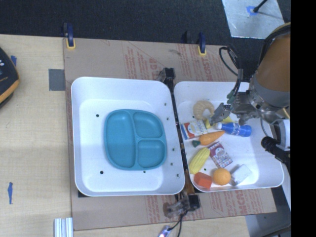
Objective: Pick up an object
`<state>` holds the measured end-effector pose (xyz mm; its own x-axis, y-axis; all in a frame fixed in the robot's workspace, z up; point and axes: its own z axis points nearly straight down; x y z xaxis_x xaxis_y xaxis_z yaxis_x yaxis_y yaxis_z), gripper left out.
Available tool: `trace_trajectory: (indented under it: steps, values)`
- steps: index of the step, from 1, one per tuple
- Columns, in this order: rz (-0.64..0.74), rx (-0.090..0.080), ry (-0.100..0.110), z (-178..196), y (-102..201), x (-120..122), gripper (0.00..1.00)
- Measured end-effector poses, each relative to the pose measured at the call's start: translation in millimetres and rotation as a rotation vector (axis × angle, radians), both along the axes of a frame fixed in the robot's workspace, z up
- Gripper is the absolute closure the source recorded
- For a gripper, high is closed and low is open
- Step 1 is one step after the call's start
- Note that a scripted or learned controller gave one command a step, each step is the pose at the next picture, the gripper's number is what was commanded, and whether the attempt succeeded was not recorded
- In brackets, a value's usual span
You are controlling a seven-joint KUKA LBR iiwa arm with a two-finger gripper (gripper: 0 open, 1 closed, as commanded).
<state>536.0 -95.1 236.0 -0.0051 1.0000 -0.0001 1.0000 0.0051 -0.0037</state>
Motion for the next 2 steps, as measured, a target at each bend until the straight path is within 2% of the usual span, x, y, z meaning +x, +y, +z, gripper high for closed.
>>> trace_trajectory:
  steps: [1,2]
  values:
    - [0.000,-0.001,0.002,-98,-23,23,0.00]
    - [0.000,-0.001,0.000,-145,-19,-2,0.00]
